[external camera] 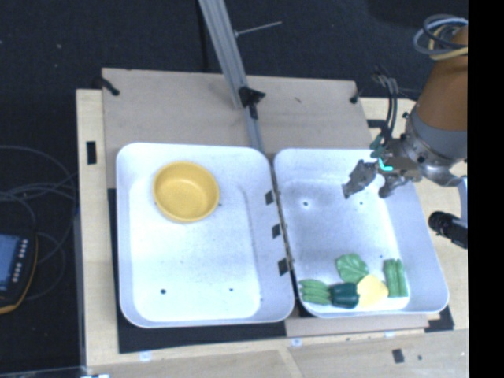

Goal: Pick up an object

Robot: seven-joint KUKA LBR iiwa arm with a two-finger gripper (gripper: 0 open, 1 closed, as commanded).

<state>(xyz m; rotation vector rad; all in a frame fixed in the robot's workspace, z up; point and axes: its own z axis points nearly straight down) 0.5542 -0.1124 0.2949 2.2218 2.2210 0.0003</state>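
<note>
Camera view: the candidate objects sit clustered in the near right corner of the right bin [409,235]. They are a green leafy piece [351,265], a yellow piece [372,290], a ridged green piece [395,278], a dark green piece [343,294] and a green pod [313,290], touching or just beside one another. The gripper [370,179] hangs above the far half of that bin, well apart from the cluster, fingers spread with nothing between them. Judgement: the pick has not begun; the open stance suits an approach. The tight cluster may make isolating 1 item awkward. The left bin [142,235] holds a yellow bowl [187,190] near its far corner.
</note>
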